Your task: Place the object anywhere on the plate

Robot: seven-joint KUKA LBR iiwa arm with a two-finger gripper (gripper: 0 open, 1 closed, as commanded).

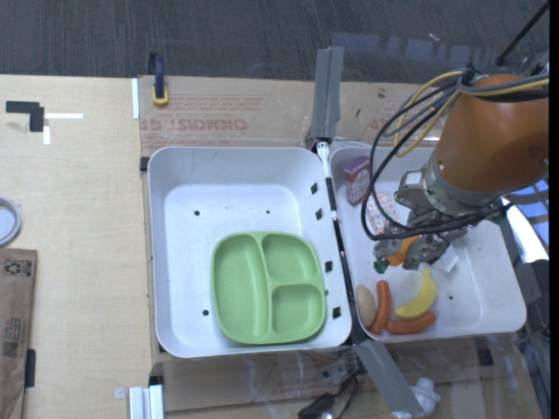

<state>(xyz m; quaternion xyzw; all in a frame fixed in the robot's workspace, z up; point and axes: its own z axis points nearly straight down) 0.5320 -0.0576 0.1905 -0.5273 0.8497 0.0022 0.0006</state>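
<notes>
Gripper (409, 251) is low in the right bin (498, 321), and whether it's clamped or loose can't be told from this angle, since the wrist and cables cover most of it. A small orange piece (397, 253) sits right at its tip, touching or just under it. That's prob. the object to move, but can't confirm it's actually gripped. Just below lie a banana (417, 295), two red sausages (382, 305) and a pale round bun (367, 300), all packed close together. A purple box (355, 180) and a white packet (379, 209) sit toward the bin's back left. The green plate (266, 286), w/ three compartments, is in the left bin (157, 234), well apart from the gripper and across the divider betw. the bins. Risks: if the hold on the orange piece is shallow or off-centre, it may slip on the lift or drop short of the plate. The crowded items could get nudged or dragged up too, and a low carry could clip the bin walls.
</notes>
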